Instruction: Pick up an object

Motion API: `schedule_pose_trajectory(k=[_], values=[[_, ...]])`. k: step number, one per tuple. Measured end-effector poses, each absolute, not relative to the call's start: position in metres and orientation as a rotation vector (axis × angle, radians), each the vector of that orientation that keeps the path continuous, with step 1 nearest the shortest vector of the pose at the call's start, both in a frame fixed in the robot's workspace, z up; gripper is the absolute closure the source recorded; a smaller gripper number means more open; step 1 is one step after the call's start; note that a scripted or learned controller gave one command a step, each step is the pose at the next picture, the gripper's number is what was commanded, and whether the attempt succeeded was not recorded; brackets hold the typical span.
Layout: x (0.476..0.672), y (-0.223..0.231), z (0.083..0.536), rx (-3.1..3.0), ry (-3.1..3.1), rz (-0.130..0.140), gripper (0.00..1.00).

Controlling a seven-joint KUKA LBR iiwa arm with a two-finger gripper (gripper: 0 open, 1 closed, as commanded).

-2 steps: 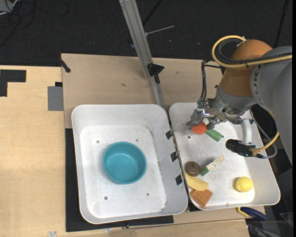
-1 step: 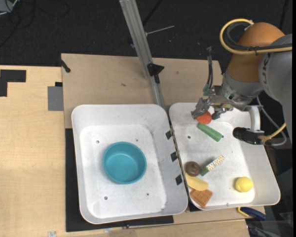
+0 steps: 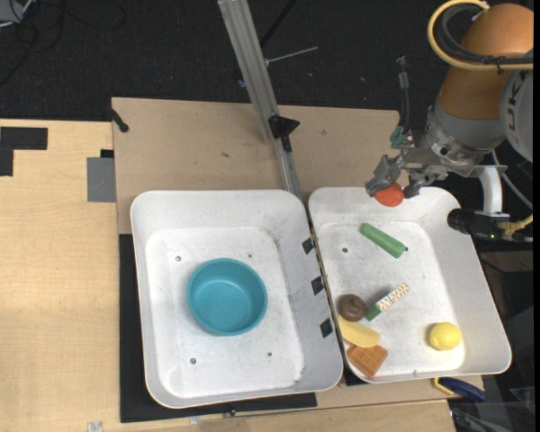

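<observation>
My gripper hangs over the far rim of the right bin, below the orange-banded wrist. A small red object sits between its two dark fingers, and the fingers are shut on it. In the right bin lie a green stick, a striped white-and-yellow bar, a brown round piece, a pale yellow piece, an orange waffle-like piece and a yellow ball.
The left bin holds a teal bowl. A slanted metal rail runs from the back down to the gap between the bins. Black clips sit along the divide. Cables hang at the right edge.
</observation>
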State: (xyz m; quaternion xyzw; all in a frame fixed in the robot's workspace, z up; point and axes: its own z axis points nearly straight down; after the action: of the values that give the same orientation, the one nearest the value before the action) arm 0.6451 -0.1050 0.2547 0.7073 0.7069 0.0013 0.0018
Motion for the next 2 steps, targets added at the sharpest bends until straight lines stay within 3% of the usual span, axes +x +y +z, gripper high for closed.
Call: schedule_pose_trajectory(k=[2], values=[[0.605,-0.014,0.264,2.218,2.225,0.0,1.0]])
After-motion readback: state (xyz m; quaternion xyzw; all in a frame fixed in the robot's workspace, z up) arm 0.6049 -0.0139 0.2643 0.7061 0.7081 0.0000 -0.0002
